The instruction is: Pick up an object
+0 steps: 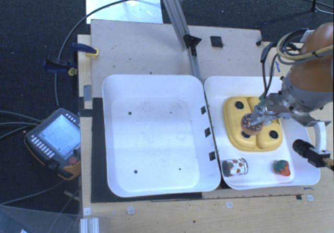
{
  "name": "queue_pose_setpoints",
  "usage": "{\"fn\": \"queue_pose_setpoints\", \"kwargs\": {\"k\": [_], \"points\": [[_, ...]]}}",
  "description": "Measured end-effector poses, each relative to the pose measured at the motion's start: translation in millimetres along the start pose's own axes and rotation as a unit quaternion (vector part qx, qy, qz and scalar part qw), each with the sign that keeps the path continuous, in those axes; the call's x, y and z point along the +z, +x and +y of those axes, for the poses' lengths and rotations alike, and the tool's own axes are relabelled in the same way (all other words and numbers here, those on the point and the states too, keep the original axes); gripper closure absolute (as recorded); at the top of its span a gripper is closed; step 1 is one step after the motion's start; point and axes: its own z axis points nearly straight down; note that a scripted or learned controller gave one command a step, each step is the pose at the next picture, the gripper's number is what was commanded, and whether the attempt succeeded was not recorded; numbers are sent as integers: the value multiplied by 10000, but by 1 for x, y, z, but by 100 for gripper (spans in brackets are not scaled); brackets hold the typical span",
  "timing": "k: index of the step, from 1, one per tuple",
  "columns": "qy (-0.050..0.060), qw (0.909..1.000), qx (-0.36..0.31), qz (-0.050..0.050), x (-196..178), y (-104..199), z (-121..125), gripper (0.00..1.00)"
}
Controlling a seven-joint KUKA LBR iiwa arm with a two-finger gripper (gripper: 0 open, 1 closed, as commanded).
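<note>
Camera view, looking down at a slant: desk [156,44] carries two shallow white bins side by side. Left bin [117,174] has a bare white floor w/ a few dark specks. Right bin [308,177] holds three items: yellow plastic toy [235,122] w/ dark round spots, lying near bin centre; small cylindrical can [235,167] on its side w/ red-and-white print, near the front-left corner; red-and-green strawberry-like item [282,167] near the front-right corner, well apart from the can. Arm [313,78] reaches in from the right, orange band visible above wrist. Gripper [254,120] is down over the yellow toy, tip approx. on its middle, beside a brownish round patch. Gripper opening: cannot tell, too small and blurred. Nothing visibly lifted; toy lies flat on bin floor. Handheld control pendant [55,140] w/ lit screen sits left of the desk, on dark carpet.
</note>
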Motion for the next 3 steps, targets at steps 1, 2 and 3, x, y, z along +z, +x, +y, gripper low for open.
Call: {"fn": "queue_pose_setpoints", "kwargs": {"k": [1, 2, 3], "points": [[-3, 10000, -3, 0, 11, 50, 0, 100], [0, 10000, -8, 4, 3, 102, -8, 100], [-1, 10000, -9, 3, -4, 155, -1, 100]]}}
